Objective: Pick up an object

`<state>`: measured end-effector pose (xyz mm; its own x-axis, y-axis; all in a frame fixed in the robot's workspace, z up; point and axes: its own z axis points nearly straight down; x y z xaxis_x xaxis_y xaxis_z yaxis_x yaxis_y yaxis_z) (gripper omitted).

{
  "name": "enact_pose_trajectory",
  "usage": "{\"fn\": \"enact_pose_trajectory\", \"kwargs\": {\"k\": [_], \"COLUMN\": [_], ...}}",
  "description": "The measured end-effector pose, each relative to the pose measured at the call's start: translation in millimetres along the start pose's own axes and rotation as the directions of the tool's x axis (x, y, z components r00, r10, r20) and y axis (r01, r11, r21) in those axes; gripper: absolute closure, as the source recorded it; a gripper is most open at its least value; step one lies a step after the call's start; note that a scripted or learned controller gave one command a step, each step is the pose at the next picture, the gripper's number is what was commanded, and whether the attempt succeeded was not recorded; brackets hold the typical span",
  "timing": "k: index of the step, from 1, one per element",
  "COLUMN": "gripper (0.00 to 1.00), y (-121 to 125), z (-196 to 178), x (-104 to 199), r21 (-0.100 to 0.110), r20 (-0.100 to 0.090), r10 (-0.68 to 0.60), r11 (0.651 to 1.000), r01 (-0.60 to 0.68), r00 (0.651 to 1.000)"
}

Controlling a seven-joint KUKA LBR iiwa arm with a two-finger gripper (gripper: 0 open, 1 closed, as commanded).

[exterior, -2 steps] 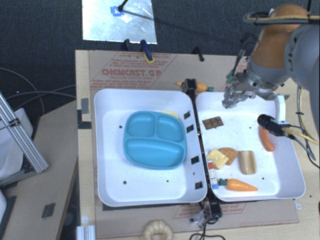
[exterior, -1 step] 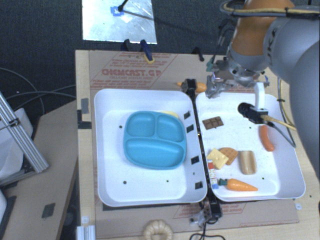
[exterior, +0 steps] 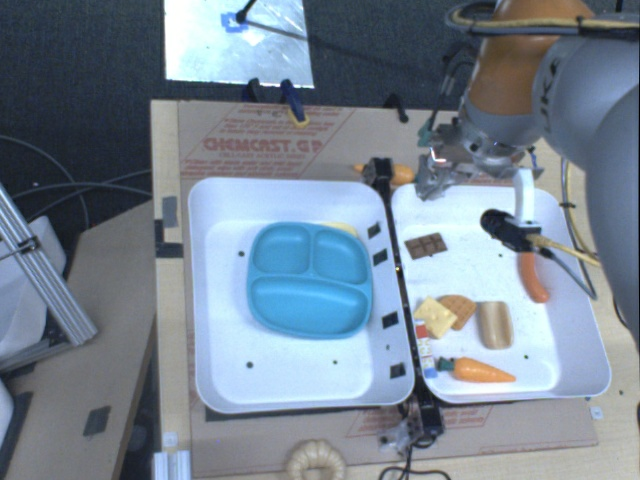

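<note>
Dark carpet [exterior: 80, 68] surrounds a brown board [exterior: 260, 138] that carries two white bins side by side. A chocolate bar [exterior: 425, 245] lies flat on the floor of the right bin [exterior: 470, 268], close to the wall shared with the left bin [exterior: 220, 208], and it touches nothing else.

Beyond the chocolate bar, over the far corner of the same bin, hangs the gripper [exterior: 437, 183], well apart from the bar. From this angle I cannot tell how far its jaws stand open, nor whether they have hold of anything.

On the camera's side of the chocolate bar lies a pale cheese wedge [exterior: 434, 317], touching a brown cracker [exterior: 458, 309]. Just right of these, and farther from the bar, is a tan bread roll [exterior: 495, 325]. Nearer the camera again, a carrot [exterior: 482, 371] lies along the bin's near wall. To the right of the chocolate bar, across bare white floor, a reddish sausage [exterior: 535, 278] lies on its own.

Left of the chocolate bar, past the shared wall, a blue divided plate [exterior: 308, 278] sits in the middle of the left bin. Beyond the bar, just outside the bins' far rim, is a small orange thing [exterior: 402, 175] that I cannot identify. Farther back, a shiny sheet [exterior: 238, 26] lies on the carpet.
</note>
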<state>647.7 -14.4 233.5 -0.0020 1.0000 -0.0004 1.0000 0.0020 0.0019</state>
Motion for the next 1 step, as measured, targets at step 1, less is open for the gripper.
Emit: {"fn": "enact_pose_trajectory", "kwargs": {"k": [1], "gripper": [1.0], "y": [6.5], "z": [7.0], "x": [-5.8], "r21": [-0.001], "r20": [0.001], "r10": [0.001], "r11": [1.0], "r01": [-0.001], "r00": [1.0]}}
